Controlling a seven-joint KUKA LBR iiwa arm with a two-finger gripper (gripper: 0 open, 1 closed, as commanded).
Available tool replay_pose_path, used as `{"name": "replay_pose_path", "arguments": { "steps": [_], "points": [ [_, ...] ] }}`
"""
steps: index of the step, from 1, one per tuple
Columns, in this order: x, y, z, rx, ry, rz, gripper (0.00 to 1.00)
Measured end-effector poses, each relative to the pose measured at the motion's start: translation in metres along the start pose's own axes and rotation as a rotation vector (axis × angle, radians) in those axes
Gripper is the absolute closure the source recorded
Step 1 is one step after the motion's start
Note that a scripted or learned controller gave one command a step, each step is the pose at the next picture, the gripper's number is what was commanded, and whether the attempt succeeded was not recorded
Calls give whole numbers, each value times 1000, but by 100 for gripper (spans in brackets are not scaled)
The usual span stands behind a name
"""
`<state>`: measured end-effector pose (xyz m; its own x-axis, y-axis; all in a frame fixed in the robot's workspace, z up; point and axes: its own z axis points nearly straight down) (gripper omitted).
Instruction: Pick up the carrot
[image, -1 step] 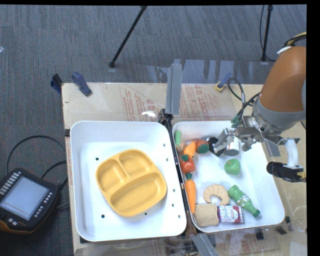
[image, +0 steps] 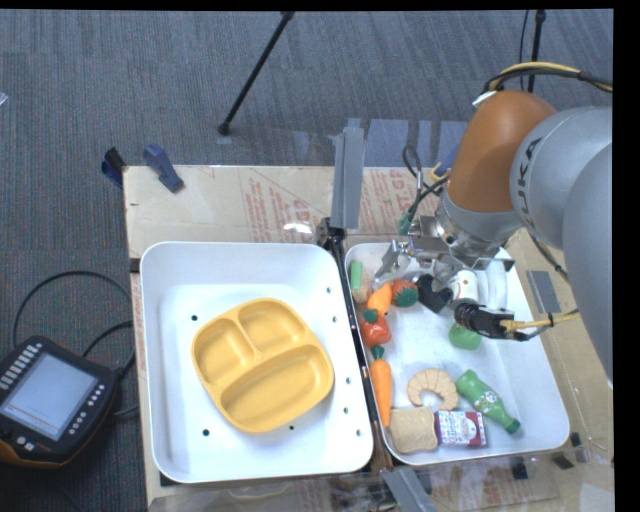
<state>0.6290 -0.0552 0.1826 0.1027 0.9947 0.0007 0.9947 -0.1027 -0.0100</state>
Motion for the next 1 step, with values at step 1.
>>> {"name": "replay_pose_path", "arguments": {
  "steps": [1],
  "points": [
    [-24, 19, 73, -9, 0, -147, 0]
  ]
}}
